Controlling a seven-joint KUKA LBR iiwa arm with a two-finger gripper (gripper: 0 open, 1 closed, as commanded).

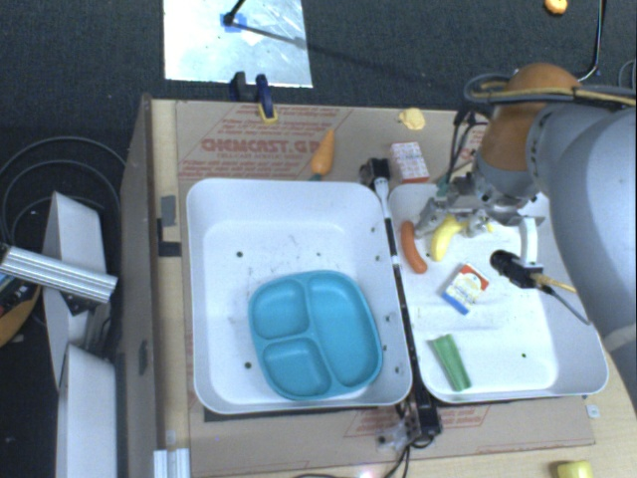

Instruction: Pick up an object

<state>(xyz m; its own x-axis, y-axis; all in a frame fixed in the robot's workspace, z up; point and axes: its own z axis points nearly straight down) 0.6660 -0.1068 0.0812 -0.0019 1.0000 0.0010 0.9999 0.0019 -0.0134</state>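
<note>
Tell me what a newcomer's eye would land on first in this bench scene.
First the blue divided tray, lying in the left bin. Next the grey arm reaching in from the right, its pincer low over the yellow banana at the back of the right bin, with an orange sausage beside it.

Figure: objects outside the bins. A brown cardboard sheet (pixel 259 137) with red lettering lies under both bins on the surface. On its far edge rest an orange carrot-shaped toy (pixel 322 153), a small pink-and-white box (pixel 409 160) and a yellow lump (pixel 412 119). Beyond the cardboard, a shiny square sheet (pixel 237 26) lies on dark carpet (pixel 80 48); a small orange ball (pixel 555 4) sits at upper right. At left, a black cable (pixel 30 167) loops beside white boards (pixel 75 237) and a metal bar (pixel 58 274).
</note>
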